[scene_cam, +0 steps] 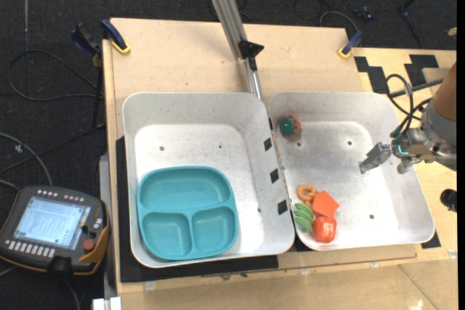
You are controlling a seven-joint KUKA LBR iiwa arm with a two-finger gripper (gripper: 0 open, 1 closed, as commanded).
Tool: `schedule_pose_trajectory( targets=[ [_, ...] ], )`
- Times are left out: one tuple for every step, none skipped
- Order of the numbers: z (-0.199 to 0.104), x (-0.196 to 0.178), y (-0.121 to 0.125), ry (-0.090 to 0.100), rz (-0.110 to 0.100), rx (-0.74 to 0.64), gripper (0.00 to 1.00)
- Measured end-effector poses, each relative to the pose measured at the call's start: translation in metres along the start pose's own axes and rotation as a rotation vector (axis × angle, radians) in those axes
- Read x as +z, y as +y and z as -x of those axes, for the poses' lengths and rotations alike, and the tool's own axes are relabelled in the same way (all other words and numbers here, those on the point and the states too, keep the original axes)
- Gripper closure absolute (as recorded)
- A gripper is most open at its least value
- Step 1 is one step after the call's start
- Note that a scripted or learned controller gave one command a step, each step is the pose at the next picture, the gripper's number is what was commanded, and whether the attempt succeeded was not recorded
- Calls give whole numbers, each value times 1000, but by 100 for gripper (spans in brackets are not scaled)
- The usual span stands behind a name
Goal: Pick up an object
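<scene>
Small toys lie in the right bin (378, 112). A teal ball with an orange top (290, 125) rests near its back left corner. At the front left sit an orange ring (306, 192), an orange block (325, 204), a green piece (302, 215) and a red tomato-like toy (324, 229), packed close together. My gripper (387, 161) hangs over the right side of this bin, well to the right of the toys. Its fingers are spread open with nothing between them.
The left bin (145, 116) holds a teal divided tray (187, 212) at its front. A metal pole (225, 0) slants down to the seam between the bins. Yellow clamps (120, 47) grip the bench's back corners. A pendant (51, 225) lies left of the bench.
</scene>
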State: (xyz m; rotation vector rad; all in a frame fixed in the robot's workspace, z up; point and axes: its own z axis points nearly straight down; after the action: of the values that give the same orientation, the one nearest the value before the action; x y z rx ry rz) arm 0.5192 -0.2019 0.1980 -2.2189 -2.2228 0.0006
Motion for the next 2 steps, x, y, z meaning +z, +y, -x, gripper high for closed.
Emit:
schedule_pose_trajectory(
  targets=[
    [0,-10,1,-1,2,-1,100],
    [10,-27,118,-2,7,-4,100]
  ],
)
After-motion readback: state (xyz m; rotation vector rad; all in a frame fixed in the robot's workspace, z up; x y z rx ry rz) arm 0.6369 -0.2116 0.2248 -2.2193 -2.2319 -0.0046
